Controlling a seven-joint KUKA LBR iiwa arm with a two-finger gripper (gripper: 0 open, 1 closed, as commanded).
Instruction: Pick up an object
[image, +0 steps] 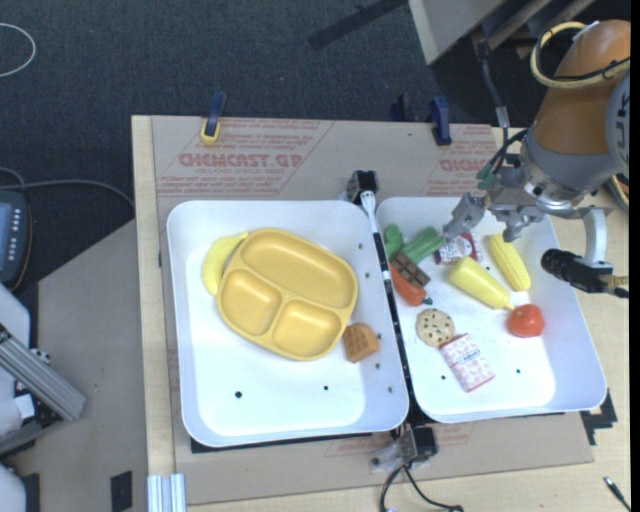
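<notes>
Nothing has been picked up yet, as far as the camera view shows — every toy lies on a bin floor and none sits between the fingers. The grasp and the lift are both left to do.

The claw (490, 216) hangs over the right bin (575, 385), at about twelve o'clock of that bin's floor, close to the back rim. Its two fingers are spread apart, one slanting toward nine o'clock and one toward three, with bare white bin visible between them; it is open and grips nothing. The left finger tip reaches down close to a small red-and-white packet (457, 247), but whether it touches it I cannot tell.

The likely candidates lie just below the claw, toward six o'clock: the packet, a yellow corn cob (507, 261) at about four o'clock of the claw, and a longer yellow piece (479, 284) beside it. Further on are a red tomato (526, 320), a cookie (435, 326), a second red-and-white packet (467, 361), and at nine o'clock of the bin a green piece (412, 245) over an orange carrot-like one (408, 285).

The left bin (290, 400) carries a yellow divided tray (285, 293) at its centre and a small brown piece (361, 342) at the tray's four o'clock — well apart from the claw. Both bins rest on a cardboard-covered surface (300, 150).
</notes>
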